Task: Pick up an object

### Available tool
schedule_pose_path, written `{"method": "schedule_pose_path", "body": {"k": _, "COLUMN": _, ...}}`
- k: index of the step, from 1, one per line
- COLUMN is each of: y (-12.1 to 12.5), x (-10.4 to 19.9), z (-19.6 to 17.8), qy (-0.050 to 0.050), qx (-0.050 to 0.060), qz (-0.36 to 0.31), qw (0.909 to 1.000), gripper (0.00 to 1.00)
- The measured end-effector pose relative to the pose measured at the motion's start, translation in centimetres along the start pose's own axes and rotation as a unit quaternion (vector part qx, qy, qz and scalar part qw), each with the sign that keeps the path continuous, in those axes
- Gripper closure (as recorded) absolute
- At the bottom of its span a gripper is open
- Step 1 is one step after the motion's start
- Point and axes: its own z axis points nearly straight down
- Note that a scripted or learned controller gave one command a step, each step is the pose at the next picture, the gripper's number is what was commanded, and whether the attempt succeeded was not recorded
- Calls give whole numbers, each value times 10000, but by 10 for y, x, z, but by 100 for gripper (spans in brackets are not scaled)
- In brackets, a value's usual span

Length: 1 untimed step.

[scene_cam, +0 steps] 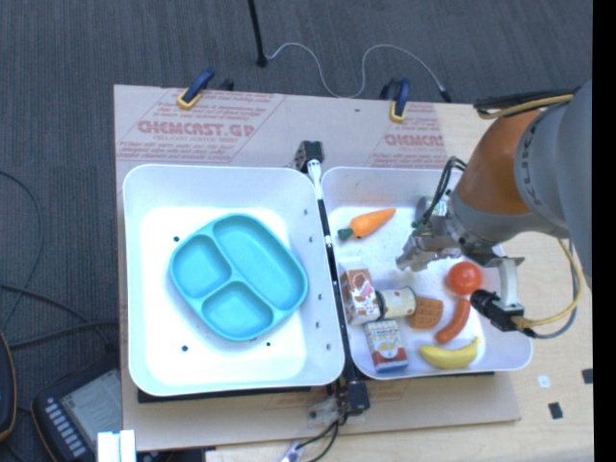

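Left bin (144, 258): blue 3-compartment plate (238, 275) at centre. Right bin (358, 183): carrot (371, 222) at 11 o'clock; 2 small cartons (358, 295) at 8; banana (449, 353) at 5; tomato (463, 277) at 3. Pincer (421, 254) low over bin centre, beside tomato; grip state unclear.

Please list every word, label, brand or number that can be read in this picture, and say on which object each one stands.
"CHEMCAST GP": red print, upside down, on the brown cardboard sheet under the bins, at its upper left.
The same red print at the sheet's upper right: partly hidden, not fully readable.
Small red-and-white carton: print too small to read.
Small red box: label blurred, unreadable.
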Motion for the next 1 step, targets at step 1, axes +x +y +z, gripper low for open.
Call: {"method": "schedule_pose_path", "body": {"k": 1, "y": 0, "x": 0, "z": 0, "qy": 2, "qx": 2, "qz": 1, "qw": 10000, "gripper": 0}}
